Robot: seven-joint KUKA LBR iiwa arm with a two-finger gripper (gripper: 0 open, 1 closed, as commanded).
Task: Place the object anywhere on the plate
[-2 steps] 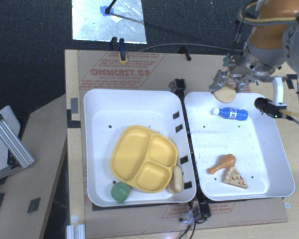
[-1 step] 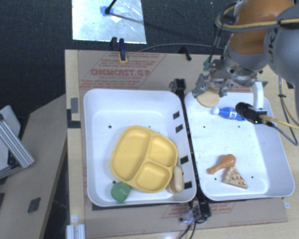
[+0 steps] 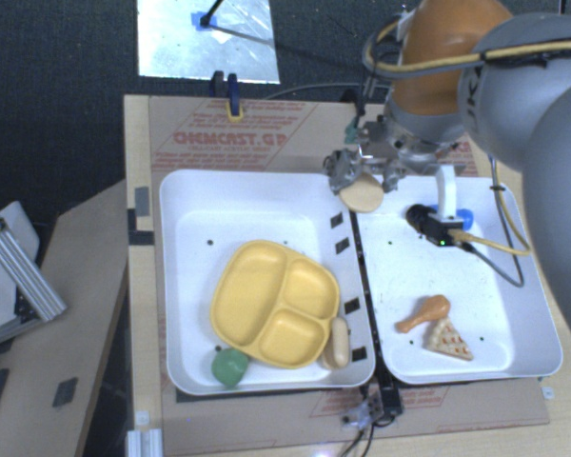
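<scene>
My gripper [image 3: 364, 181] hangs over the top end of the divider between the two bins. It is shut on a flat, round tan cookie [image 3: 363, 197] that pokes out below its fingers. The yellow plate [image 3: 274, 303], with three compartments, lies in the left bin [image 3: 195, 208], down and to the left of the gripper. Nothing rests on the plate.
A green ball [image 3: 230, 367] and a tan bread roll [image 3: 338, 343] lie against the plate's near rim. The right bin [image 3: 514, 350] holds a toy drumstick [image 3: 423, 312] and a pizza slice [image 3: 449, 339]. A cable [image 3: 495, 250] trails across the right bin from the wrist.
</scene>
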